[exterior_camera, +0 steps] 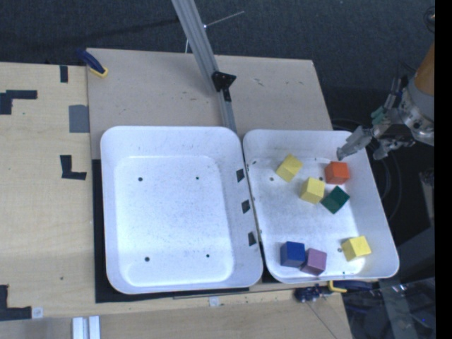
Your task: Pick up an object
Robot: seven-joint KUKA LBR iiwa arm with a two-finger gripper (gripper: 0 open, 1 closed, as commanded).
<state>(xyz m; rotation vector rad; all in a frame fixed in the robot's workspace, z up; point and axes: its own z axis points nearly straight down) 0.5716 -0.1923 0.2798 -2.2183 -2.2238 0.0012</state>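
Robotics lab test station. Indicators: plywood bench (176,83) marked with tape pieces, two white bins (113,147) on a black mat, coloured test blocks (313,189), an aluminium strut (198,34) above, and an industrial arm (417,111) at right.

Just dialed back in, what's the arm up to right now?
The gripper hangs over the far right corner of the right bin, just above the orange cube, with nothing between its fingers. Three yellow cubes, a green cube, a blue cube and a purple cube lie in that bin.
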